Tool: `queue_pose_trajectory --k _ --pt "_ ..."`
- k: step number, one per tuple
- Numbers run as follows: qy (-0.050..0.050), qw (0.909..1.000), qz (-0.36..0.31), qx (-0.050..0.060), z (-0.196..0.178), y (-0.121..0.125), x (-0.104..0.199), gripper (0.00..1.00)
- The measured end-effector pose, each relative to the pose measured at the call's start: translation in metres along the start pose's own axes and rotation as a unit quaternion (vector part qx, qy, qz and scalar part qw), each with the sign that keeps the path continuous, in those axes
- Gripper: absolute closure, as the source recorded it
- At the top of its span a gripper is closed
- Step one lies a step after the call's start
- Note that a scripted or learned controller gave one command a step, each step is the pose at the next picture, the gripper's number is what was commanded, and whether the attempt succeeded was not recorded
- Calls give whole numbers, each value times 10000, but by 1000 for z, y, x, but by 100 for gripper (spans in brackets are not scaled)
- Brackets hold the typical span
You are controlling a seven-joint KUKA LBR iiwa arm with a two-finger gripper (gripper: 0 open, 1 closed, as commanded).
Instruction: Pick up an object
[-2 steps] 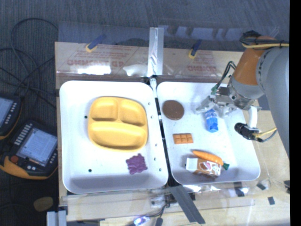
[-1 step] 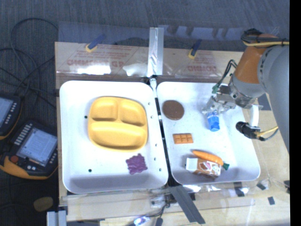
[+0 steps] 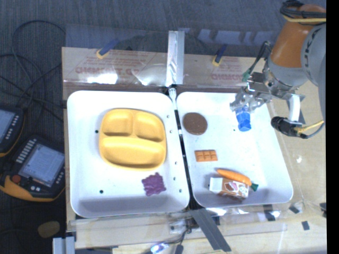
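Note:
My gripper (image 3: 244, 109) hangs over the back of the right bin (image 3: 275, 157), reaching in from the right. A small blue object (image 3: 244, 121) hangs from it, its upper end pinched between the fingers and its body pointing down over the bin floor. Further forward in the same bin lie a brown round disc (image 3: 195, 123), an orange waffle-like bar (image 3: 206, 155), a carrot (image 3: 234, 176) and a small printed carton (image 3: 229, 188).
The left bin (image 3: 85, 194) holds a yellow divided plate (image 3: 132, 137) and a purple grape bunch (image 3: 153, 184). A metal divider (image 3: 173, 57) stands behind the seam between the bins. The arm's grey and orange wrist (image 3: 291, 46) fills the upper right.

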State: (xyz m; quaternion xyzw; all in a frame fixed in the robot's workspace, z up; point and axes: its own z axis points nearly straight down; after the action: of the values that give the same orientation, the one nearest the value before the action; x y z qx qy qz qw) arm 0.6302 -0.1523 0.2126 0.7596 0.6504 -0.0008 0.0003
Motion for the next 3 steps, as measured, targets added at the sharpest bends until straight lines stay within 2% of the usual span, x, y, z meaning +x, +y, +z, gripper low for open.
queue_pose_trajectory --k 1,2,3 --pt "-1 10000 3 2 0 0 0 0" --pt "-15 9993 -370 16 89 39 -11 0" --pt "-22 9965 -834 -38 124 14 8 0"
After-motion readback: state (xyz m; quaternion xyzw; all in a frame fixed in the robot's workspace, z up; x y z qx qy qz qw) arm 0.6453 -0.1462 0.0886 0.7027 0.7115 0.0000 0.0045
